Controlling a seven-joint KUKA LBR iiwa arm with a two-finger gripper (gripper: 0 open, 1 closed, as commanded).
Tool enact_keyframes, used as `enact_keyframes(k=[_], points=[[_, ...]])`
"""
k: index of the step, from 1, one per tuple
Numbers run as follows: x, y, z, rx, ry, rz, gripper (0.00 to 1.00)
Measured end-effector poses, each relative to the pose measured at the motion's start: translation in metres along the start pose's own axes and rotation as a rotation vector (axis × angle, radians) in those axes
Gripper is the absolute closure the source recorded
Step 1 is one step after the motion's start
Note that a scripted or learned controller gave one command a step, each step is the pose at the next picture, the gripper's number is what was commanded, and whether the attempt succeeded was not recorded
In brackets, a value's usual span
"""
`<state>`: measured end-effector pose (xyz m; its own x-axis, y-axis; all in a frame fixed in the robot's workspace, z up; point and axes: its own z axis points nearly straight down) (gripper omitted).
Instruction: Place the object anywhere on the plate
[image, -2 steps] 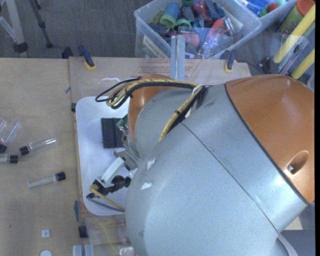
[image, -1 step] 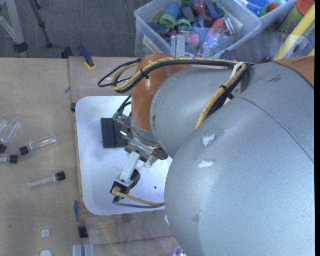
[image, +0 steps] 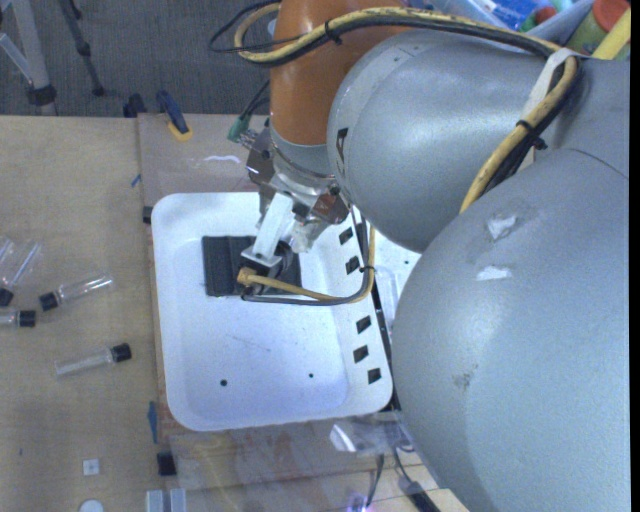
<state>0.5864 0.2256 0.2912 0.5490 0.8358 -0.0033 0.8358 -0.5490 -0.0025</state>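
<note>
Over the left bin (image: 200, 395) our claw (image: 262, 262) hangs at a dark flat object (image: 222, 265); can't tell its state. We'd lower straight, pinch firmly, check before lifting toward any plate.

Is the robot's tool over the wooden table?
No, the tool is above the white bin, right by a dark flat object.

Pale wooden bench top (image: 70, 190) bears scattered clear plastic vials with black caps (image: 92, 358); dark grey carpeted floor (image: 120, 50) lies beyond.
</note>
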Motion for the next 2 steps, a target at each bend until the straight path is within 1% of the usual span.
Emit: enact_keyframes(k=[1, 2], points=[[0.031, 0.068, -0.086, -0.001, 0.002, 0.257, 1.00], [0.003, 0.008, 0.032, -0.001, 0.003, 0.649, 1.00]])
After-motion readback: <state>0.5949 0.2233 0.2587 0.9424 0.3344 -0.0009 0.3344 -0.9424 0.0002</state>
